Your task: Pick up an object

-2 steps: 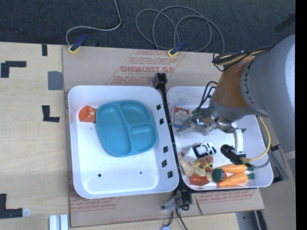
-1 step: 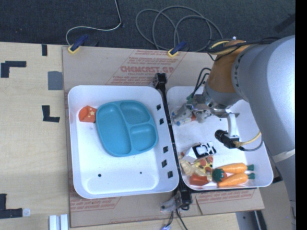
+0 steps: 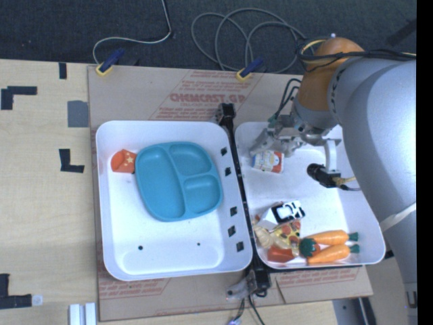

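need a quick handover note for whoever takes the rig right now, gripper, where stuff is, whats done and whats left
Gripper: low in the far end of the right bin, just above the small white carton. I cannot tell whether the fingers are open or shut, or whether they hold the carton.
Right bin, near end: two carrots, a black-and-white item, and a small pile of mixed pieces.
Left bin: blue divided plate, with a red item at its left edge.
Done: nothing visibly lifted.
Left: secure an object, probably the carton, and lift it.
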Robot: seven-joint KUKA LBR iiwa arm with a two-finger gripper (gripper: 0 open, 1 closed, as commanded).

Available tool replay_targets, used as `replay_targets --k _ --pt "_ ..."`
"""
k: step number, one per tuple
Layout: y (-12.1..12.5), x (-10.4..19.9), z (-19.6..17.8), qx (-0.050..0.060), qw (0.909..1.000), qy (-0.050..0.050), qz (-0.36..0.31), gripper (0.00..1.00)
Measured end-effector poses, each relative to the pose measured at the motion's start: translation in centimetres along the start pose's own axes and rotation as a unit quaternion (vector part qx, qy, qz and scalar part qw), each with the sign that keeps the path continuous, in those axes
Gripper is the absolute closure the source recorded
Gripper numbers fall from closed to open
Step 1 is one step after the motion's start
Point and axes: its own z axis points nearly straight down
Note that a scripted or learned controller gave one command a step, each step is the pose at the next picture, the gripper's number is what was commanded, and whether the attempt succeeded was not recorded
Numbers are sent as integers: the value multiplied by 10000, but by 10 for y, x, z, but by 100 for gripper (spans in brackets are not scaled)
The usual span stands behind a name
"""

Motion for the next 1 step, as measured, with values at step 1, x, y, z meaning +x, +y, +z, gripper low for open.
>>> replay_targets --k 1 --pt "0 0 -10 4 10000 -10 -8 100"
